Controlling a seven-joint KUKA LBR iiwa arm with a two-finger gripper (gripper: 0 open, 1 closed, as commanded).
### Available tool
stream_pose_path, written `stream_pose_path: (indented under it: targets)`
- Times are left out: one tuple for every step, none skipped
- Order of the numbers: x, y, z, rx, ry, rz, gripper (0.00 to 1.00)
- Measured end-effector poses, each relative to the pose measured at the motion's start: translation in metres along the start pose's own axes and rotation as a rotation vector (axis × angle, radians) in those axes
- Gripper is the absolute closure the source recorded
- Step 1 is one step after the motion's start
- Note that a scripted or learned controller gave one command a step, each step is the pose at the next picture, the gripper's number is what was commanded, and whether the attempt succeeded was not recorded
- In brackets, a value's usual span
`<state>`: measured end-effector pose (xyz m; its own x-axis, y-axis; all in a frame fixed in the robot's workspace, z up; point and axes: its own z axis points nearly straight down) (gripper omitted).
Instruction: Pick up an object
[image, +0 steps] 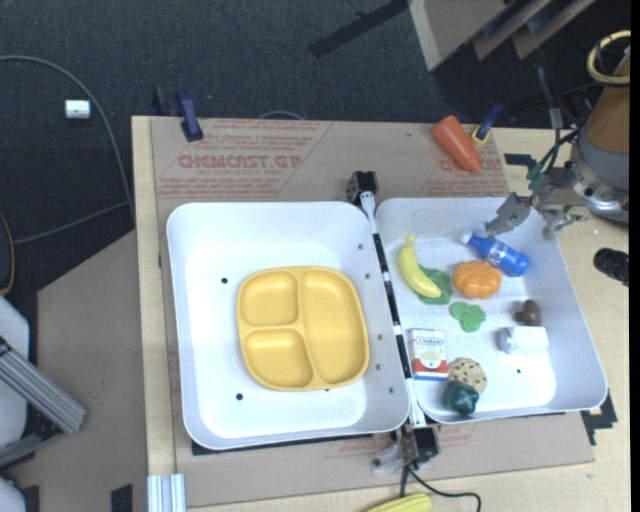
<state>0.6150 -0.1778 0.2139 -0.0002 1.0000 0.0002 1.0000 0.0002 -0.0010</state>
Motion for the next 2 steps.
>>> stream_pose_path:
  targets:
    - [0.013,-0.014,0.129,-0.001,0.0,0.0,0.0]
    - [0.013,-0.013,0.119,-0.004,-0.001,0.0,1.0]
